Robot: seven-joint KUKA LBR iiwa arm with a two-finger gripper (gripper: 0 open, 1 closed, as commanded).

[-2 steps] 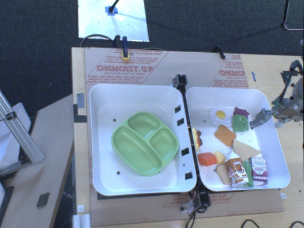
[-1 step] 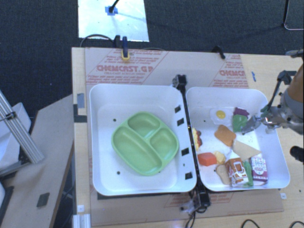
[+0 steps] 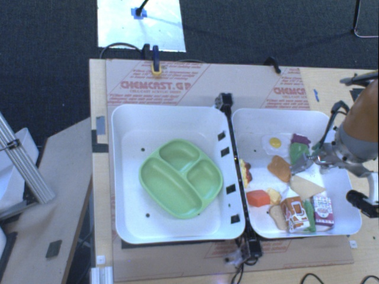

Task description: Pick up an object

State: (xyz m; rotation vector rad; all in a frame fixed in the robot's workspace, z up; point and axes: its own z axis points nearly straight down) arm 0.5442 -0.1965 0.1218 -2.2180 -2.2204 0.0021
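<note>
Nearest edge, right bin: two small printed cartons, an orange-brown one (image 3: 294,213) and a red-and-white one (image 3: 323,210), lie side by side against the front wall of the right bin (image 3: 343,226).
Just behind them: a red block (image 3: 258,197), a small yellow piece (image 3: 273,195) and a pale wedge (image 3: 306,186).
Middle of right bin: a brown bread-like piece (image 3: 279,168), with a green item (image 3: 298,154) beside it.
Pincer: the pincer (image 3: 308,161) hangs low over the bin beside the green item; whether it is spread or closed cannot be told, and nothing is seen gripped.
Arm: grey arm (image 3: 361,126) reaching in from the right.
Left bin: a green divided plate (image 3: 180,178) lies flat in the left bin (image 3: 127,129).
Far part of right bin: a fried-egg toy (image 3: 275,142) and a purple piece (image 3: 300,139).
Surface: brown board (image 3: 195,81) under both bins.
</note>
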